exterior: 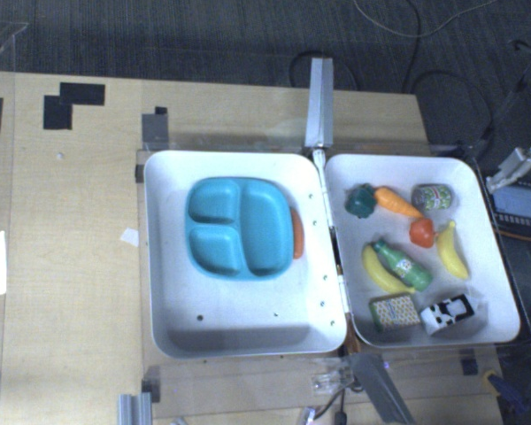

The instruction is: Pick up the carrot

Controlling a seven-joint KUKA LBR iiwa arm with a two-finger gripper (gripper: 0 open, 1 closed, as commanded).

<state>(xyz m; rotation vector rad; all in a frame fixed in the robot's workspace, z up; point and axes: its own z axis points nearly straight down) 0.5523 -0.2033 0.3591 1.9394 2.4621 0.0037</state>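
Two shallow white bins sit side by side on a pale wooden bench [62, 264], seen from above at a slant. The left bin [168, 308] holds a turquoise divided plate [239, 227], with a thin orange object [298, 235] tucked against its right edge; it is too narrow a sliver to name with confidence.

The right bin [500, 299] is crowded with toy food. The carrot [396, 202] lies near the bin's far side, orange and tapering toward the right, with a dark green leafy top [362, 201] at its left end. Just beside its tip are a small red tomato-like piece [421, 232] and a greenish can [433, 197]. Nearer the front lie two bananas [451, 251], one of them partly under a green bottle [404, 266], then a patterned box [395, 310] and a black-and-white carton [447, 313].

The robot's arm and its fingers are nowhere over the bins, so I cannot tell whether the fingers are open or closed. Nothing is being held.

I judge the task to be at its very start: the carrot is untouched. The next move calls for the arm to reach in over the right bin, descend across the carrot's orange middle, and close there. The can and the tomato piece crowd the tip, so the middle gives the clearest grip.
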